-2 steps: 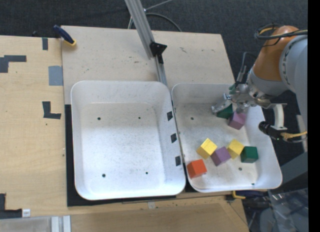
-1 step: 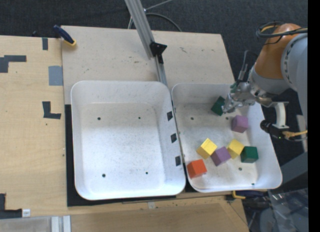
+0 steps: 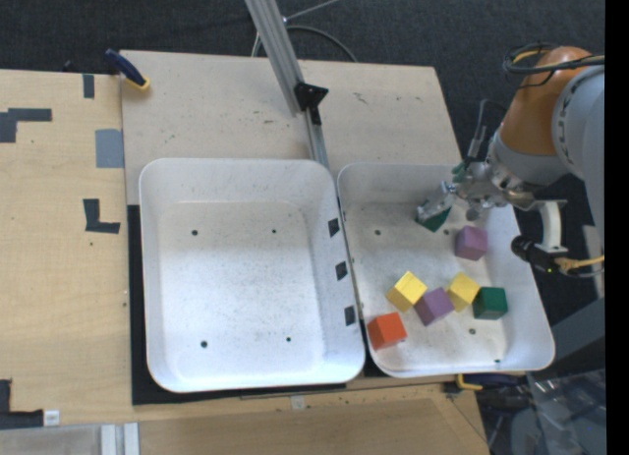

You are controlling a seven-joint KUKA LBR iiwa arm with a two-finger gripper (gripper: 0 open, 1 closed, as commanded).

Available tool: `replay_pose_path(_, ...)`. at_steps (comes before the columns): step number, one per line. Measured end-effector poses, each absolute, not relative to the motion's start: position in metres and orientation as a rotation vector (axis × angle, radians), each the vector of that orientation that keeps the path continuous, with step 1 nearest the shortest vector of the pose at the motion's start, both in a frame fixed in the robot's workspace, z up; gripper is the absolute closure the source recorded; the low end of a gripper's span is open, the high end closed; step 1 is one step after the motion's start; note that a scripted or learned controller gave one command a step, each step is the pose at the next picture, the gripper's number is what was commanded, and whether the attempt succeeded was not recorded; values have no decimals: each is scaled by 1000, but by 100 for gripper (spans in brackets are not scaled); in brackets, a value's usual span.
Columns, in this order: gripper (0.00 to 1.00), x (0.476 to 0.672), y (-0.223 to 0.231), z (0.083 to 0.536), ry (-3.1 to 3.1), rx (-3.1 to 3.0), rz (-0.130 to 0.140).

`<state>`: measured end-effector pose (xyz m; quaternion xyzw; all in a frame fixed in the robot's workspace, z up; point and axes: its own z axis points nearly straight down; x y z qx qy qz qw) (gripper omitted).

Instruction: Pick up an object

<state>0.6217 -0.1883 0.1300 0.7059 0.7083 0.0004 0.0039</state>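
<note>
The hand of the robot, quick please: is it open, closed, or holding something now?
Hand: over the right bin, low by a dark green block. It cannot be told whether it is open, closed, or gripping that block.

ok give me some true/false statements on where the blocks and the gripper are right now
1. All the blocks lie in the right bin. True.
2. The orange block sits nearest that bin's front left corner. True.
3. There are three yellow blocks. False: there are two, one yellow block left of the purple block and another right of it.
4. The gripper is over the left bin. False: it is over the right bin's far part.
5. The green block lies beside a yellow one. True.
</note>
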Motion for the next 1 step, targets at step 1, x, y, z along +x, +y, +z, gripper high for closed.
replay_pose_path(1,0,665,-198,89,2226,2218,-1)
